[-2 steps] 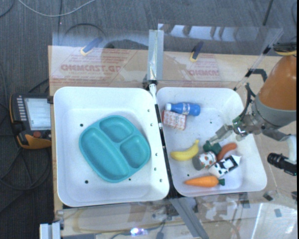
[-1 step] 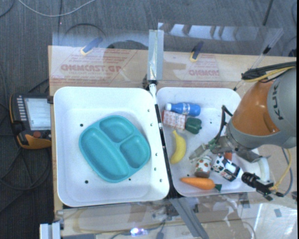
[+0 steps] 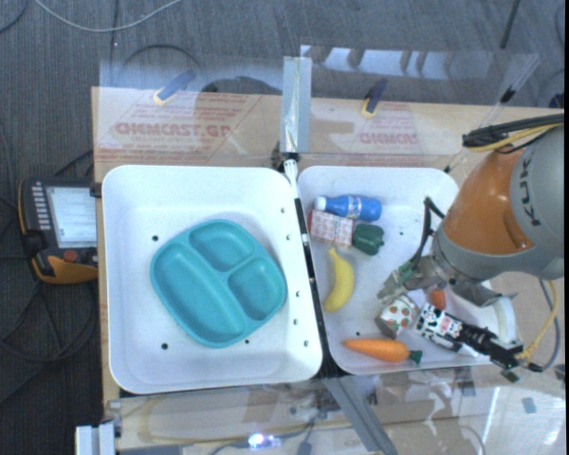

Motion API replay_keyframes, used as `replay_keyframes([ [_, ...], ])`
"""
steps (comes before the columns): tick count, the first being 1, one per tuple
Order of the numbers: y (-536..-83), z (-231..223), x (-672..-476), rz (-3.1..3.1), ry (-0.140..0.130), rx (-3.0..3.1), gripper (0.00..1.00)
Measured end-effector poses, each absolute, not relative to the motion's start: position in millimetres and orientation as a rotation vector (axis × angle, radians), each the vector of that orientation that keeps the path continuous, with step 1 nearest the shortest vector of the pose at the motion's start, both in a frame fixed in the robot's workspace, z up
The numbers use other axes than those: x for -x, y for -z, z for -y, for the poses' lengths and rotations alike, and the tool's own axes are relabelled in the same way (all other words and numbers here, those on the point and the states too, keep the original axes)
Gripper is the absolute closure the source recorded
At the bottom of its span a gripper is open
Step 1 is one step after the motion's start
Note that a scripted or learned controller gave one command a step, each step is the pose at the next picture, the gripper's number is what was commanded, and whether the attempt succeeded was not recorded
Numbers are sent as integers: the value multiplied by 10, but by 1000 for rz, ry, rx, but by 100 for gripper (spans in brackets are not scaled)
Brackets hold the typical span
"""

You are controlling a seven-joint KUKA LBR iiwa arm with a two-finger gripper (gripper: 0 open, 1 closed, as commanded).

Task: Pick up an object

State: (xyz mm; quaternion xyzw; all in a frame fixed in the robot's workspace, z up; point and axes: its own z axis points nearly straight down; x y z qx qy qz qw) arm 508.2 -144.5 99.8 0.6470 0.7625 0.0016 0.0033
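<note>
Field notes, right bin (image 3: 436, 183). Landmark: the banana (image 3: 339, 281), near the middle of this bin.

My gripper (image 3: 405, 279) sits right of the banana, low in the bin, above the small patterned box (image 3: 395, 317). Whether it is wide or narrow I cannot tell; my wrist hides most of it. Nothing shows as held.

Judgement: I am poised here because the loose items cluster on this side, and the divided teal plate (image 3: 218, 281), in the bin left of the banana, is no easy pick.

Likely target: the patterned box, down and right of the banana, tilted, corner toward me. Long axis not clear.

Others: carrot (image 3: 376, 350), below the banana, long axis about level, green tip pointing right. Blue bottle (image 3: 350, 207), above the banana, lying level, white cap left. The banana runs near upright, slightly bowed. A black-and-white carton (image 3: 440, 326) lies right of the box.
</note>
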Motion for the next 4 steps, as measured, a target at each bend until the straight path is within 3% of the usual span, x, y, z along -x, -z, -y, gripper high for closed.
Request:
replay_keyframes([
  [1,-2105,1442,-5773,-2332,8,-2105,100],
  [2,-2019,1265,-5108,-2305,9,-2139,100],
  [3,-2019,1264,-5109,-2305,8,-2139,0],
  [4,-1055,2133,-5324,-2298,2,-2149,0],
])
